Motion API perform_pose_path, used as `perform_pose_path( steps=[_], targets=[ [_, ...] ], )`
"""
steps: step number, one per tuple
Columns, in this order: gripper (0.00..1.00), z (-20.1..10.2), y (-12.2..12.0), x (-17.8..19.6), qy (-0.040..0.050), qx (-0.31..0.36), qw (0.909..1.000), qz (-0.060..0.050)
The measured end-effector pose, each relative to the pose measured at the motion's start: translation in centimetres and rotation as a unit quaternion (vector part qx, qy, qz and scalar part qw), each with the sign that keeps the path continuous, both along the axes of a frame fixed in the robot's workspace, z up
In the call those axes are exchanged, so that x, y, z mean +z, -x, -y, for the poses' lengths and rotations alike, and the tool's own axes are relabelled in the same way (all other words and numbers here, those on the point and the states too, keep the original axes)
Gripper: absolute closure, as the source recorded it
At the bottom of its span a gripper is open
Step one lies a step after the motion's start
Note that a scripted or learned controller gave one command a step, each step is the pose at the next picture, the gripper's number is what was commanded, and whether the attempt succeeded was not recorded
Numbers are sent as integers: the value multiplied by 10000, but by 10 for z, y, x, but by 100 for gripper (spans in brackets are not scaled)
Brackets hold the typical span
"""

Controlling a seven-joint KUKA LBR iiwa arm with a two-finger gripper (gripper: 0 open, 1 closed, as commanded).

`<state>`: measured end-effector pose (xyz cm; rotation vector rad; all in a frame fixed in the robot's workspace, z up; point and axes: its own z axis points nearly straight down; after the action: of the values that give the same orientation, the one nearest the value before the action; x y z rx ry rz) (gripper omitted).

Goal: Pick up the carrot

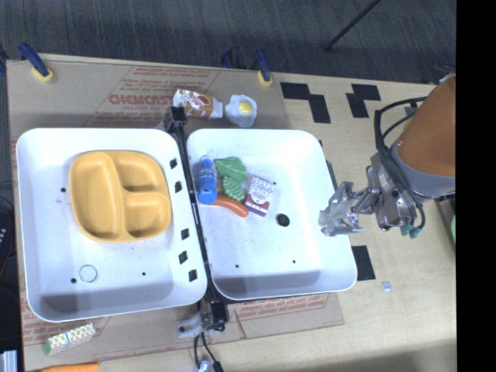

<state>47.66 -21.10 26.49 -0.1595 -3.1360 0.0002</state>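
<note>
Carrot (232, 205): small, orange, elongated, plainly a toy-like piece. It is lying flat on the floor of the right-hand white bin (298, 266), in the bin's upper-left part, near the divide between the two bins. Its long axis is running at a slant, upper left to lower right. The left end is sitting just below a blue bottle (205, 181), touching or nearly so. A green item (232, 174) is lying just above it, and a small printed packet (260, 194) is resting against its right end. Nothing is gripping it.
</note>
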Motion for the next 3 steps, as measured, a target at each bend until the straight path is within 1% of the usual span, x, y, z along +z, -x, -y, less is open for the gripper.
perform_pose_path(
  steps=[1,2,3],
  targets=[
    [100,0,-1,60,9,1418,9899,18],
    [100,0,-17,91,8,3168,9485,16],
    [100,0,-18,102,20,3173,9483,24]
  ],
)
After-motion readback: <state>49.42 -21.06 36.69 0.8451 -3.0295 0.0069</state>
